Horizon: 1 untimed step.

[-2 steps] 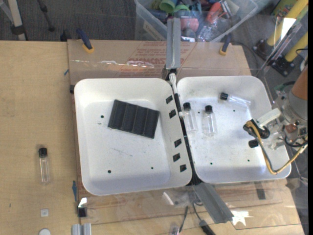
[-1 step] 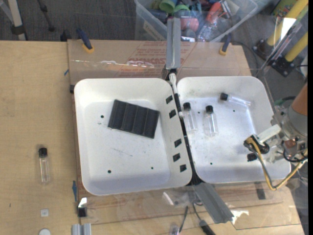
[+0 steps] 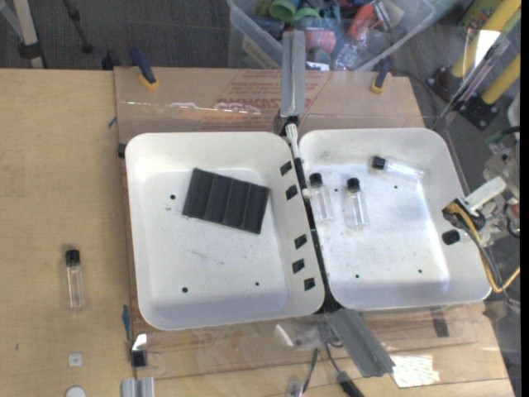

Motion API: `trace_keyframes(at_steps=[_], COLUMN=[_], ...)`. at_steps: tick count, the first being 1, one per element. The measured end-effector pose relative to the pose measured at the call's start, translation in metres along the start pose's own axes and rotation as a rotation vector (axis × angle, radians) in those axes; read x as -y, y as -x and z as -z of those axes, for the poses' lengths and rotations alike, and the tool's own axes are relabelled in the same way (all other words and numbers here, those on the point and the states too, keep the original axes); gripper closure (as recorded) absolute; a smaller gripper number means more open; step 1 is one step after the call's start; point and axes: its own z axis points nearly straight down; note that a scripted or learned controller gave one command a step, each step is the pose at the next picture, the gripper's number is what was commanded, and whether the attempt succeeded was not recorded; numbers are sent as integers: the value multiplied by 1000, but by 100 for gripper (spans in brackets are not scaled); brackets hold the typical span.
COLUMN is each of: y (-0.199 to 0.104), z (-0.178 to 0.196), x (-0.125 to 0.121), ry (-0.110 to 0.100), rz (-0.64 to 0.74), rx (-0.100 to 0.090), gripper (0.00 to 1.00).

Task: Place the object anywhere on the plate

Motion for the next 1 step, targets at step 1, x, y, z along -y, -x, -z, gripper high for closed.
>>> trace_keyframes(at_steps=[1], y=[-67], z=[-37], x=[-15], ry=[4], rz=[-69], rx=[-20], gripper=[100])
